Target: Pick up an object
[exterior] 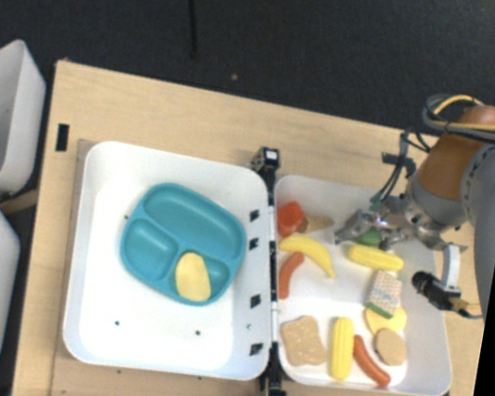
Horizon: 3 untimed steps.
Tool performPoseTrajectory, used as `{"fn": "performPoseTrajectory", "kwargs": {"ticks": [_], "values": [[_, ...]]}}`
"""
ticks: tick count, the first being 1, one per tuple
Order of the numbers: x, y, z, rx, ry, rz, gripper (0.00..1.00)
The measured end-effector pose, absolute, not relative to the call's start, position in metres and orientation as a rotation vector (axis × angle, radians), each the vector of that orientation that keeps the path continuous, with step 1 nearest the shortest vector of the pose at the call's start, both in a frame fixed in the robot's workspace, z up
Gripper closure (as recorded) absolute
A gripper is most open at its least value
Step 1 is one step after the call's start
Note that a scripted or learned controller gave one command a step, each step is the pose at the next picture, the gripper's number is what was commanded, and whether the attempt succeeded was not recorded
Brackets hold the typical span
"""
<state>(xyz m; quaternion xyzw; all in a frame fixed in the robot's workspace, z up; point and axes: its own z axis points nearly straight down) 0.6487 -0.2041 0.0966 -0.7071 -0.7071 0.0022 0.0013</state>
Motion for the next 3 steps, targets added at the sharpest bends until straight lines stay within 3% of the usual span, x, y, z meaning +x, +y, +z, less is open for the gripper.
{"fn": "performPoseTrajectory", "kwargs": {"ticks": [1, 3], "values": [[0.649, -0.205, 0.105, -2.217, -2.221, 0.01, 1.0], [0.662, -0.2, 0.191, -2.218, -2.227, -0.001, 1.0]]}}
